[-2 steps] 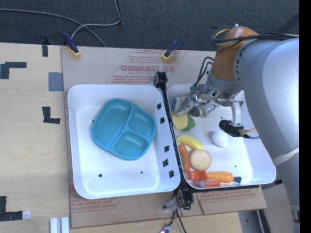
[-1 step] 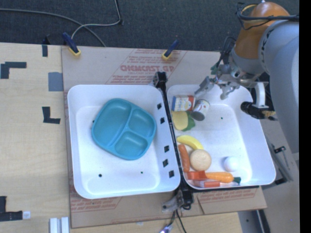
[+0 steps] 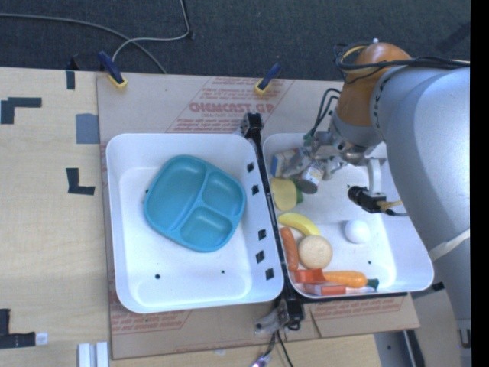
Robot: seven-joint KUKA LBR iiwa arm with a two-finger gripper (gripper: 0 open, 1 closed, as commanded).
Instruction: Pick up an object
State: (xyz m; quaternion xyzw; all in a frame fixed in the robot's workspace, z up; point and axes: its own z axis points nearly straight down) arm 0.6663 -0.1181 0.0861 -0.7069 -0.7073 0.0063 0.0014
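The gripper (image 3: 306,167) hangs low over the far left corner of the right bin (image 3: 382,270), above a greenish-yellow round fruit (image 3: 284,194) that lies against the bin's left wall. Whether the claw is released or clenched cannot be told from this slant.

Nearer along that wall lie a banana (image 3: 299,223), a tan ball (image 3: 314,251), a long carrot (image 3: 289,251) and a second carrot (image 3: 344,278) by the near rim; a white egg (image 3: 356,231) sits apart to the right. The left bin (image 3: 122,228) bears a blue divided plate (image 3: 195,202).

The round fruit looks like light, stiff plastic, smooth and likely slippery; a hold across its widest middle seems safest, since it may roll or squirt out against the wall.
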